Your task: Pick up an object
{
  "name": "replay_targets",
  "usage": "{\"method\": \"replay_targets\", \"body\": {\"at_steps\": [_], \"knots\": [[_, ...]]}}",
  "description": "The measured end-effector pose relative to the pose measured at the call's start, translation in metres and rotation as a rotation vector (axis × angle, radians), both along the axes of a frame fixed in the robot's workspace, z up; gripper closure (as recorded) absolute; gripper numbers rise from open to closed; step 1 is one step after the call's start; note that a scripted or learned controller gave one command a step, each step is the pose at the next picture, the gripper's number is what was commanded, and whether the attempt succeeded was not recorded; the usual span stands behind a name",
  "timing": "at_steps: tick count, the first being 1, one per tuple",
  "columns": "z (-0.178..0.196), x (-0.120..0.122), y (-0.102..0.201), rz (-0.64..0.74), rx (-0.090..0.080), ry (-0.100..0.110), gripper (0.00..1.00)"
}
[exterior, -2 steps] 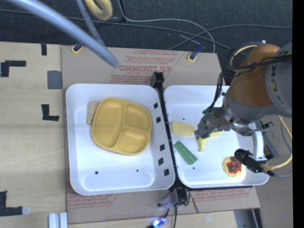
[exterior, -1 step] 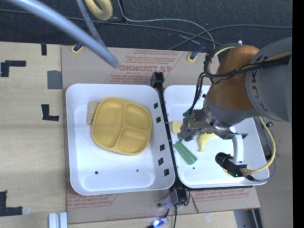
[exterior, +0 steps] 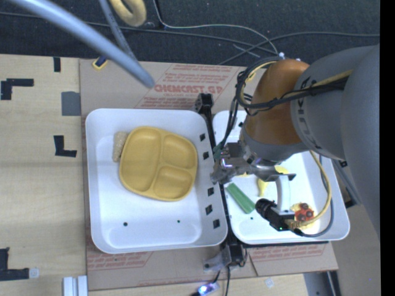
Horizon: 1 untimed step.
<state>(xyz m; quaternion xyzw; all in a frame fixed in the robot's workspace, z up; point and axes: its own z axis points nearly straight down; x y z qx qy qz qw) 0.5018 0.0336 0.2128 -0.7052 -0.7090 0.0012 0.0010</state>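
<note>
Scanning left to right: left bin (exterior: 105,227) carries a yellow divided plate (exterior: 158,163) with a tan sponge-like piece (exterior: 119,144) tucked at its left edge, partly under it. Right bin (exterior: 336,224) has a green stick-shaped object (exterior: 239,197) near its left wall and something yellow (exterior: 279,170) mostly hidden by the arm. The hand (exterior: 229,165) sits low over that bin, just above the green piece. Can't tell if it's apart or together. Judging this as approach/descent, nothing gripped yet. Next move needs alignment over the green piece, clear of the bin wall.

Bench (exterior: 37,184) bears cardboard (exterior: 185,85) under two white bins (exterior: 148,233).
</note>
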Motion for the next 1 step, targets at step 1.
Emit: {"method": "replay_targets", "body": {"at_steps": [1], "knots": [[-0.0054, 0.0059, 0.0527, 0.001, 0.001, 0.000, 1.00]]}}
